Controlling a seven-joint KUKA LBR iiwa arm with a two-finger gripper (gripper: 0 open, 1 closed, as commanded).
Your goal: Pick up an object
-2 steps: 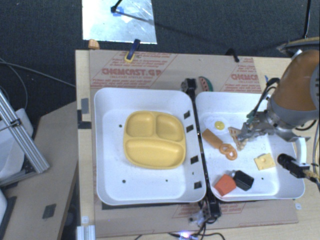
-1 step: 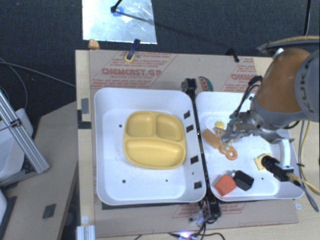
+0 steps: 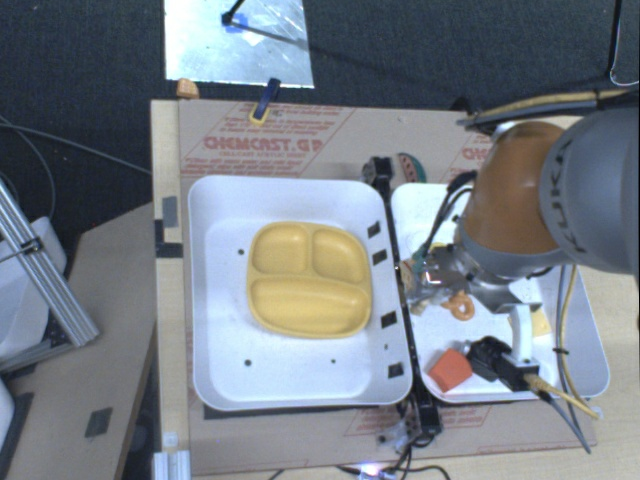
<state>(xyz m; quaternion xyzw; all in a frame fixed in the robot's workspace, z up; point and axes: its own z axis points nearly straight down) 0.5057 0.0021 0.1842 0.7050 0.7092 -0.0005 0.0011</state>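
Orange block [image 3: 450, 369] lies near arm [image 3: 520, 203]

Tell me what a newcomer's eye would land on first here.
The yellow tray stands out most, lying flat in the middle of the left bin. Next comes the arm, whose grey and orange bulk hangs over the right bin and hides much of it. Below the arm, an orange block sits near that bin's front edge.
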